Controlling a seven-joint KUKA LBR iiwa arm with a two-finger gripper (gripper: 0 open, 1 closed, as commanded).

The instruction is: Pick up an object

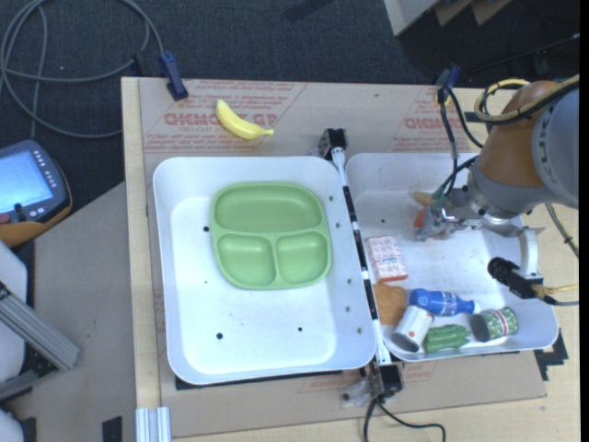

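Camera view | claw (433, 224) low in right bin (386, 168) | cardboard (276, 99) print unreadable

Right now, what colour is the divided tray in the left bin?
Light green divided tray, clearest in the camera view.

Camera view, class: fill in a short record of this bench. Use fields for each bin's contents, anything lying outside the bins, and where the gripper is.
left bin: a green divided plate, three compartments
right bin: small packet, blue bottle, white cup, green item, a can, crowded along the near edge
outside the bins: a banana on the board behind the left bin
gripper: low over the far part of the right bin, apart from the cluster; finger state unclear
arm: enters from the right
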